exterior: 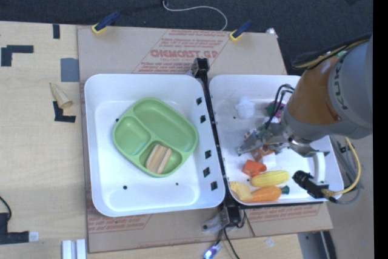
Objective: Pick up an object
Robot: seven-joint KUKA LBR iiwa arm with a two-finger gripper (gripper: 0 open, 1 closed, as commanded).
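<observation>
Lab: robot arm point(330, 94), 2 bins point(100, 130).

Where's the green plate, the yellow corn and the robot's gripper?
green plate point(145, 124): camera view, bare upper compartment.
yellow corn point(270, 178): camera view, middle of the cob.
gripper point(257, 141): camera view, between the fingertips.

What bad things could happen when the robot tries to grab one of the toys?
1. The toys lie crowded in the right bin: a corn cob, an orange carrot-like piece and a red piece sit close together, so the gripper might nudge them apart instead of catching one.
2. The toys sit near the bin's front wall, which could block the gripper.
</observation>
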